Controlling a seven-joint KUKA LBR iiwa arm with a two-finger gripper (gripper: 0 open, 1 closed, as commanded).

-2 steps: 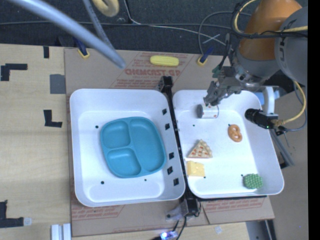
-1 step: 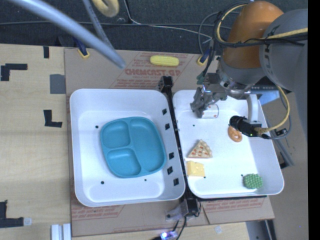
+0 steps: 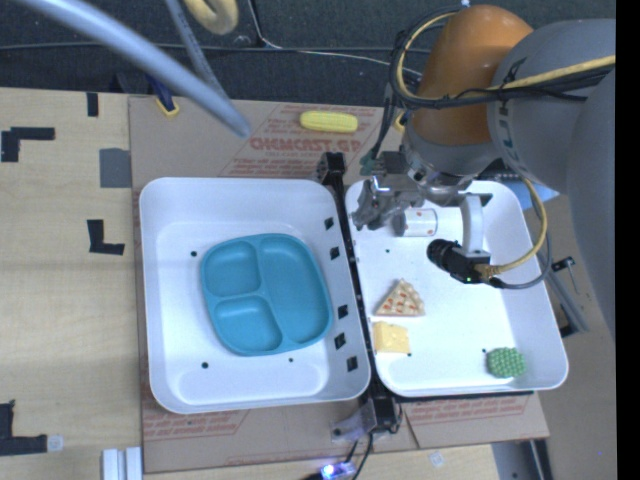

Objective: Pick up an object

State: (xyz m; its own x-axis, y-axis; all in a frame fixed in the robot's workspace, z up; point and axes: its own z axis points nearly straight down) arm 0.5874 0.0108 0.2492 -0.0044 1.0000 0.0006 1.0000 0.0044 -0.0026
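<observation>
The gripper [image 3: 385, 208] is seen low over the right bin's [image 3: 520, 373] far left corner; its opening cannot be told. A waffle slice [image 3: 399, 299] lies nearer.

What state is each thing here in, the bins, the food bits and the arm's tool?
Blue three-compartment plastic plate: lying flat in the left white bin, nothing on it.
Triangular pizza-slice toy: flat in the right white bin, untouched.
Pale yellow square piece: flat, just below the slice.
Green round knobbly object: resting near the right bin's lower corner.
Yellow oblong object: lying on cardboard outside the bins.
Tool: over the right bin's upper left, nothing seen in it.
</observation>
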